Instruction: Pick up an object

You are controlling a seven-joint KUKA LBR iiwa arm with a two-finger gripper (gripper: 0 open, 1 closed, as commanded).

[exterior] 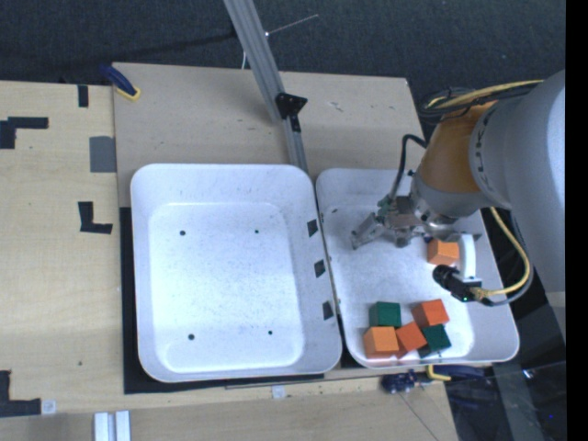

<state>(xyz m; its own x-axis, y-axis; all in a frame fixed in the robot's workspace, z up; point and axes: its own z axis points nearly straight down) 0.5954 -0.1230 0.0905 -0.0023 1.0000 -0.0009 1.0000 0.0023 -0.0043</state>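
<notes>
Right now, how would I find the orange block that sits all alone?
Look in the right bin, the one the grey arm reaches into. Near its right wall, beside the arm's wrist, lies one orange block. The other blocks crowd together at the near end; this one sits apart.

Both white bins [156, 246] look like smooth, slightly speckled plastic. The counter [55, 274] is pale matt wood. A dull metal rail [257, 44] crosses the far side.
</notes>
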